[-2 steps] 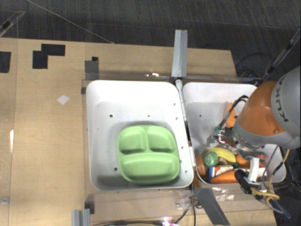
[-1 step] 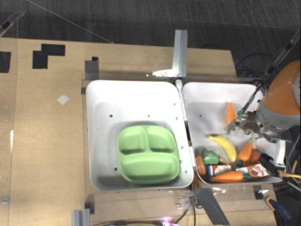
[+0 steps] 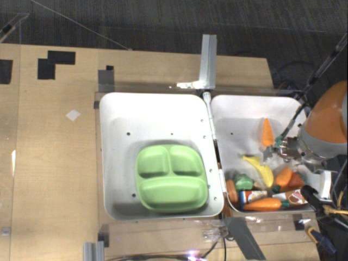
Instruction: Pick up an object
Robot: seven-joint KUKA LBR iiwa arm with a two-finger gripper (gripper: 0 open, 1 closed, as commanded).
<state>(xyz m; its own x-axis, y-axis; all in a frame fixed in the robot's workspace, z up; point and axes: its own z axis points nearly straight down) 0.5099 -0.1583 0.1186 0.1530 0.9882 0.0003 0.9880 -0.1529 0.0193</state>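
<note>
Reaching in from the right and hanging low over the right bin (image 3: pixel 235 117), with the claw (image 3: pixel 278 149) sitting above the middle of its floor. Not showing enough to tell whether the claw is spread or closed, nor whether anything is caught in it. Trailing back to the right of the claw, the grey wrist and the orange band (image 3: pixel 329 118).

Lying just up and to the left of the claw, a slim orange carrot (image 3: pixel 267 131), pointing away toward the far wall. Lying just below and to the left of the claw, a yellow banana (image 3: pixel 260 169), close to the claw; touching or not, cannot tell. Resting just below the claw, a second carrot (image 3: pixel 285 176). Crowding the near edge further below: a green piece (image 3: pixel 243 181), a red sausage (image 3: pixel 232 191), a sauce bottle (image 3: pixel 278 196) and a long carrot (image 3: pixel 262 204), all packed together.

Sitting well to the left of the claw, beyond the dividing wall, the left bin (image 3: pixel 117 145), carrying a green divided plate (image 3: pixel 172 177).
</note>
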